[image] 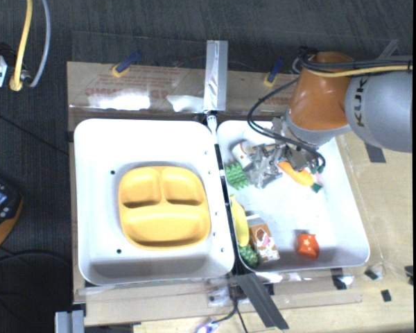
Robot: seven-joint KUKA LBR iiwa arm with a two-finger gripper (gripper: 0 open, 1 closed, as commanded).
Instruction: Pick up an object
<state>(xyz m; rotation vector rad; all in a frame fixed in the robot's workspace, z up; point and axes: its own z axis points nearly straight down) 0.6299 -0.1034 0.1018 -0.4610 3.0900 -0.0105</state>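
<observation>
The grey arm (378, 109) with its orange band (322, 92) reaches in from the right over the far part of the right bin (340, 217); its gripper (267, 166) hangs low among the clutter at that bin's far left, and whether the pincer is spread or pressed together cannot be told, the metal parts being tangled with the things beneath; an orange carrot-shaped toy (296, 175) lies just beside the gripper on its right, with a small green bit (317, 186) at its near end; a green leafy toy (236, 176) sits to the gripper's left, close against the wall between the bins; a small white object (240, 149) lies at the far side of the gripper; nearer, along the same left wall, lie a yellow banana-like piece (240, 224), a small printed carton (262, 241) and a green piece (247, 257) at the near corner; a red-orange tomato-like toy (306, 245) sits apart towards the near right; the left bin (97, 144) holds a yellow divided tray (165, 207) in its middle; black and yellow cables (347, 66) run along the arm.
</observation>
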